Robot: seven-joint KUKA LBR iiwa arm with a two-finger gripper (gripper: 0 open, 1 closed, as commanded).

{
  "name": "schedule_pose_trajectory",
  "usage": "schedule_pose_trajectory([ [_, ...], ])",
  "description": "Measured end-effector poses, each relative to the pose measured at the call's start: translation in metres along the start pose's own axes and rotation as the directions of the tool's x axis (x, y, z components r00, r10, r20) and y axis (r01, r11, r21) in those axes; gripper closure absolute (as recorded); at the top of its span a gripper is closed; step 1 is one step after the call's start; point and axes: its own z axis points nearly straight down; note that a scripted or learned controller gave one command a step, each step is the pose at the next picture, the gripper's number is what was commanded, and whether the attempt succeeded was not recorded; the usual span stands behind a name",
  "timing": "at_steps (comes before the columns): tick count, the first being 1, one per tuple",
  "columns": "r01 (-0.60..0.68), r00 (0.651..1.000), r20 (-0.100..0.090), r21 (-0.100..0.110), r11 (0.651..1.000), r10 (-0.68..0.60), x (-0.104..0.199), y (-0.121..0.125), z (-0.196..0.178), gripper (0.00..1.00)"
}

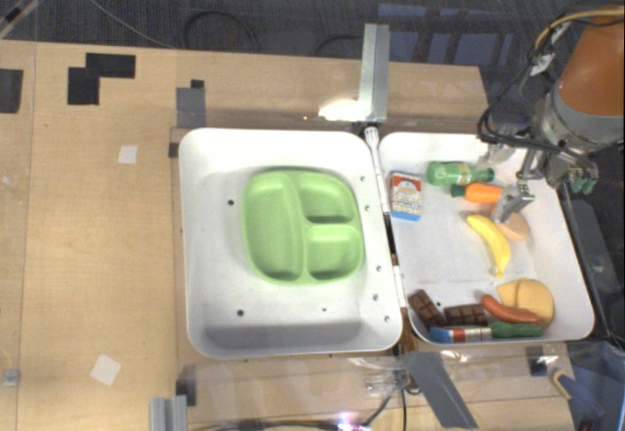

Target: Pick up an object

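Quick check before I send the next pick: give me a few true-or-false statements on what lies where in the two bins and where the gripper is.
1. The green divided plate lies in the left bin. True.
2. The banana lies in the left bin. False: it lies in the right bin.
3. The gripper is over the right bin, close to the orange carrot. True.
4. The small carton lies on the green plate. False: it lies in the right bin, near its left wall.
5. The green bottle lies on its side. True.
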Motion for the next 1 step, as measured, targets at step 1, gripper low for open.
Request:
schedule_pose_trajectory([
  [1,0.028,1.000,0.002,0.000,1.000,-0.028,0.0206,0.0108,0.1150,0.00],
])
